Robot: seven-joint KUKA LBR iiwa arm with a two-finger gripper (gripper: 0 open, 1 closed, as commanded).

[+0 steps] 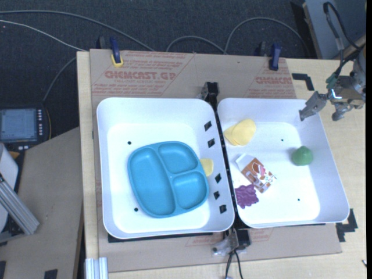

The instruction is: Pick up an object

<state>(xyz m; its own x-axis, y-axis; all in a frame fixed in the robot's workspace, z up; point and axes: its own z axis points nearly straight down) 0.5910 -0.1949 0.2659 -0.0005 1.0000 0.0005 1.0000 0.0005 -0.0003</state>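
Hanging over the right bin's (325,156) upper right rim, the gripper (322,109) has its fingers spread with nothing between them; the arm is cut off at the edge. Inside lie a green ball (301,156), yellow lump (240,132), packet (257,174) and purple thing (246,196). A yellow piece (207,167) is half hidden behind the blue tray (167,178).

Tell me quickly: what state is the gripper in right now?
Gripper: open, holding nothing, poised over the right bin's upper right edge.
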